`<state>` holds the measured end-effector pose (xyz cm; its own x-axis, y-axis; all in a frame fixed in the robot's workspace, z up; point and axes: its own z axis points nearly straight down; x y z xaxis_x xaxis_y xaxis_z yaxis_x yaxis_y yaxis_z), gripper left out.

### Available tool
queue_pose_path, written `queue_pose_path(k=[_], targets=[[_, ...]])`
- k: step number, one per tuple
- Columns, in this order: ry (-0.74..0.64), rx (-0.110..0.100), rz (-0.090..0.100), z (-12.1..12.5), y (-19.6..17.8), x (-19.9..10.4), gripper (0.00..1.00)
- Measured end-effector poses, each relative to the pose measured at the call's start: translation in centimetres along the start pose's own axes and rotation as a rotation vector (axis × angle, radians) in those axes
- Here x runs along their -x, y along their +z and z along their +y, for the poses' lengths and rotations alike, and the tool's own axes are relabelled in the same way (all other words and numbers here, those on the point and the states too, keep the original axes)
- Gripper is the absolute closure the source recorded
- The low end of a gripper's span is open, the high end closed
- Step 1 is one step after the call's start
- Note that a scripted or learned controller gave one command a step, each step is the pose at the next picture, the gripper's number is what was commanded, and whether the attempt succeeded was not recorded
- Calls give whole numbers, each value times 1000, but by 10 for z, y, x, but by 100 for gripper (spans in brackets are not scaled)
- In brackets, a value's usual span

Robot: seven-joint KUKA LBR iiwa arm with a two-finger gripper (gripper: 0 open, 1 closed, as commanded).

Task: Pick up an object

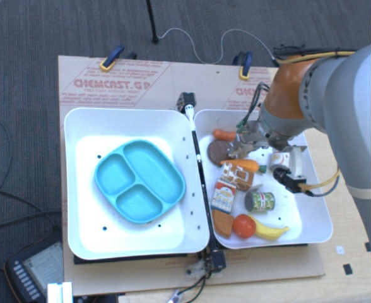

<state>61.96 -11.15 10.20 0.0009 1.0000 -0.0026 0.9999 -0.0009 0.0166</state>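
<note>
A: What lies nearest the camera?

B: In the right white bin (pixel 318 226), a yellow plastic banana (pixel 270 231) touches a red plastic tomato (pixel 243 225), with a flat tan cracker-like piece (pixel 222 223) just beside them.

A: And behind those?

B: A small green-labelled can (pixel 260 201) lies on its side, near a little red and white carton (pixel 223 196). Further back sits an orange and brown toy pastry (pixel 239 172), then a round brown cookie-shaped disc (pixel 219 151) and a red plastic sausage (pixel 224 134).

A: Where is the end effector?

B: The end effector (pixel 242 145) is low over the far part of that bin, just beside the disc. Whether its fingers are apart or together cannot be told.

A: The left side?

B: The left white bin (pixel 78 226) holds a light blue three-compartment plastic plate (pixel 139 180). Both bins rest on the pale board surface (pixel 110 84).
</note>
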Motion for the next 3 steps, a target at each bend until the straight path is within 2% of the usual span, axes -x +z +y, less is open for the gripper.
queue_pose_path(k=[1,2,3], targets=[[0,-3,0,-1,1,0,0],[0,-9,-1,-55,13,-14,0],[0,-6,-1,-54,2,-14,100]])
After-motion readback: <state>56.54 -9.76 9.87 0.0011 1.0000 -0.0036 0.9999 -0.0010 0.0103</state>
